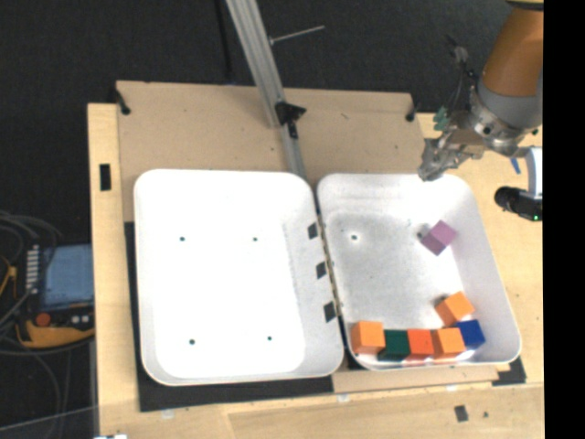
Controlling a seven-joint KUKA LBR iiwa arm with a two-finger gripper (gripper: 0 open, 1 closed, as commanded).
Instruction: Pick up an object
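Note:
My gripper (431,169) hangs over the far rim of the right bin (388,190), near its back right corner, with nothing seen between its tips. A purple block (438,237) lies alone in that bin, below and slightly right of the gripper. Along the bin's near wall sits a row of blocks: an orange one (368,336), a dark green one (396,343), a red-orange one (420,342), another orange one (449,341) and a blue one (472,333). One more orange block (455,307) rests just above the row's right end.
The left bin (164,190) sits beside the right one, joined by black clips (322,268). A slanted metal rail (260,58) crosses the bench from the top. Cables and a blue device (64,277) lie off the bench at left.

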